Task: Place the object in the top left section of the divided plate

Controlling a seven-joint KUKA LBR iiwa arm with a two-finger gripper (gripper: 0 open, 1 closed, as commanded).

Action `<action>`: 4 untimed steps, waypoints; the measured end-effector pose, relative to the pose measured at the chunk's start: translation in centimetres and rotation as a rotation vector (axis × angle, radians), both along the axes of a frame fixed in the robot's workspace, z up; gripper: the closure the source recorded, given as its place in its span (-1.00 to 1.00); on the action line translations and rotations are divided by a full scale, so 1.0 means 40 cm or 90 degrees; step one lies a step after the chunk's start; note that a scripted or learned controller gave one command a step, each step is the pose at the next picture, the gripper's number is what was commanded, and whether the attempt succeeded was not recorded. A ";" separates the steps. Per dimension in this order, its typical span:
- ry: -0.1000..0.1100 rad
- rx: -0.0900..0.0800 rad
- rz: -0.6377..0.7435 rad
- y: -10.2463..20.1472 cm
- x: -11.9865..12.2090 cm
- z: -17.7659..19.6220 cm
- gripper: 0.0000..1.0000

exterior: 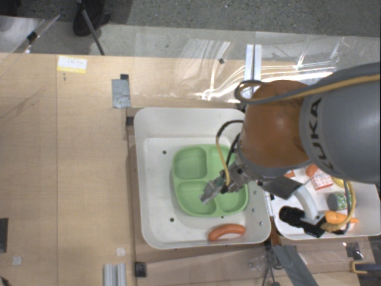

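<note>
Fingers (211,191) of the gripper (208,195) point down and left over the green divided plate (178,180), above the ridge between its lower sections; whether they are spread or pressed together cannot be told, and nothing shows between them. That plate sits in the left white bin (143,159) on the wooden surface (59,159), its sections bare where they show. An orange sausage-shaped object (226,232) lies in the same bin, off the plate, near the plate's lower rim and close to the bin's front wall. Beside it, the right bin (369,230) holds a red-and-white packet (322,180) and several small orange and green items.
</note>
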State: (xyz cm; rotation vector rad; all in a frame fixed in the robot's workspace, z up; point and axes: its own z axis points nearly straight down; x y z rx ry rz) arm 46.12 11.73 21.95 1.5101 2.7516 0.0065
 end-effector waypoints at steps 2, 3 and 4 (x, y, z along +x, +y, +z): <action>-0.002 0.001 -0.068 0.246 0.128 0.275 -1.00; 0.002 0.000 -0.144 0.237 0.013 -0.033 -1.00; 0.002 0.001 -0.202 0.251 -0.001 -0.310 -1.00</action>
